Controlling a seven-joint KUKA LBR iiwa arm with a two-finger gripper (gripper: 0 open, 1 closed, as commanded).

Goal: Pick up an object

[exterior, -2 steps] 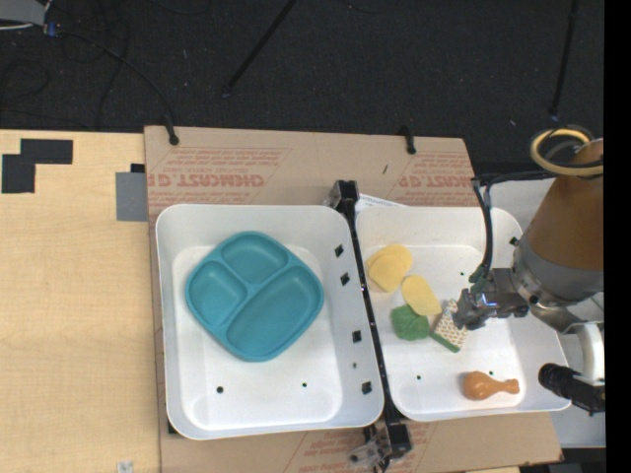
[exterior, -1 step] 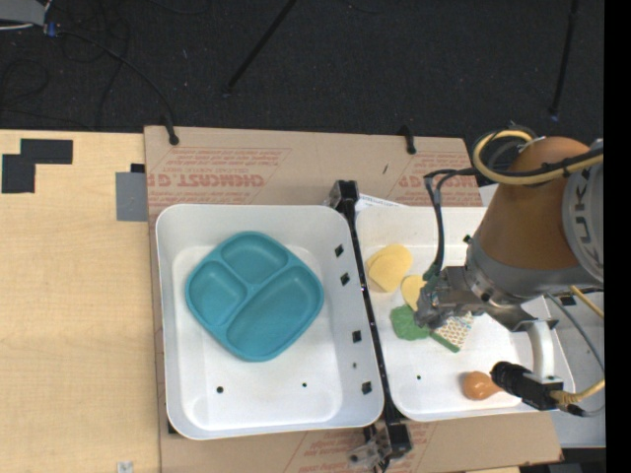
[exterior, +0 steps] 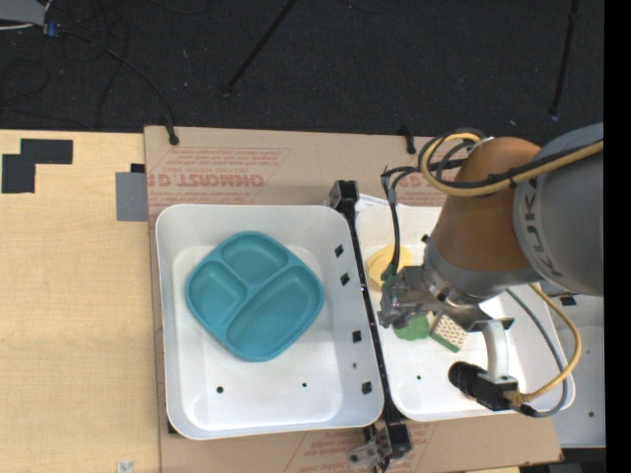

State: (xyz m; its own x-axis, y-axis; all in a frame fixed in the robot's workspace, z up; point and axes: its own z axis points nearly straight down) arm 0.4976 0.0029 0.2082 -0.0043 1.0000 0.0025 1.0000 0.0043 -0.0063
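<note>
Gripper low in the right bin, over small objects.
I cannot tell how my jaws stand (my wrist hides them); a green object lies just beneath me, beside a yellow one. A teal plate sits in the left bin.

The grey arm with its orange band covers much of the right-hand shallow white bin. It half hides a yellow object, a small green object and a checkered piece. The end effector is too cluttered to read.
</note>
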